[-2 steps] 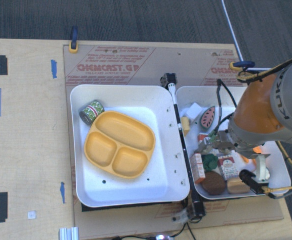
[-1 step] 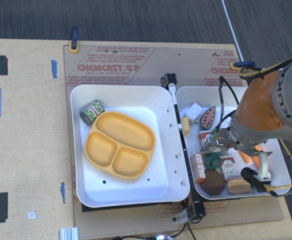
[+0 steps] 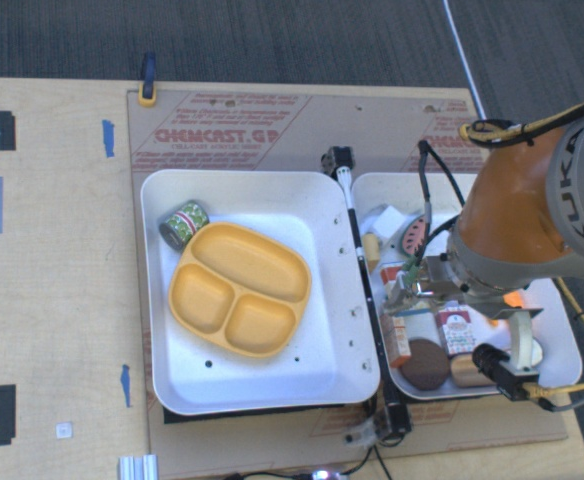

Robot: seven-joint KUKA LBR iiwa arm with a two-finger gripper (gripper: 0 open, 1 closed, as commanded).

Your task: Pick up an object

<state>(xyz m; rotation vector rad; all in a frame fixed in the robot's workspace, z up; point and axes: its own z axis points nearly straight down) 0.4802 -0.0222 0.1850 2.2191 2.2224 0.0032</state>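
Bench (image 3: 52, 298), arm (image 3: 522, 208) bent low above right bin (image 3: 569, 363)

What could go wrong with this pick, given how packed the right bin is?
1. The right bin is crowded: the brown round object, red-and-white packet and watermelon slice sit close, so the pincer may nudge or catch two things.
2. The arm hides much of that bin from the camera, so a miss might go unnoticed.
3. Things near the bin wall may be hard to get around.
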